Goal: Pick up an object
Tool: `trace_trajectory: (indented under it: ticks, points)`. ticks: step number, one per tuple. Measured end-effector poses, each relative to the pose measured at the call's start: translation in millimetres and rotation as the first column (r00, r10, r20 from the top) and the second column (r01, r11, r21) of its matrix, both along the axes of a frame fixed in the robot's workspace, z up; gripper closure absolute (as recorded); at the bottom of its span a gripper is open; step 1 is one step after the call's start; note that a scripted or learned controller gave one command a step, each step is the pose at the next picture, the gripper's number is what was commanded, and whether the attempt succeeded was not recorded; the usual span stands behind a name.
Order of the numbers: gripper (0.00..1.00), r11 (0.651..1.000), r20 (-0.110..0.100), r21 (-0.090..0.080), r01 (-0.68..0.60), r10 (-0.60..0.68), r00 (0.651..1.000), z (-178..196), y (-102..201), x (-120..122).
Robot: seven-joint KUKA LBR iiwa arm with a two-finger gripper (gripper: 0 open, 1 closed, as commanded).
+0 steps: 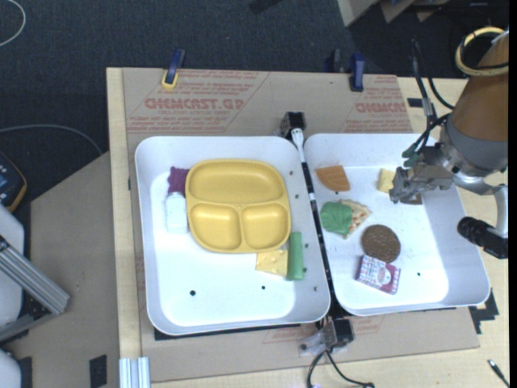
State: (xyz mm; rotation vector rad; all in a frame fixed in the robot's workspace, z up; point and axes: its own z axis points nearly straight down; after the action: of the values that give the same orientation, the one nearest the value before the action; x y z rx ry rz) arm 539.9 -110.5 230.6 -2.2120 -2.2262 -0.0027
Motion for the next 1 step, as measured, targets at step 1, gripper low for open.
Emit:
trace_trajectory:
  ticks: [1]
  points:
    - [1.00, 1.000, -0.002, 0.000, -0.001, 0.001, 1.000, -5.7, 62.7, -5.2]
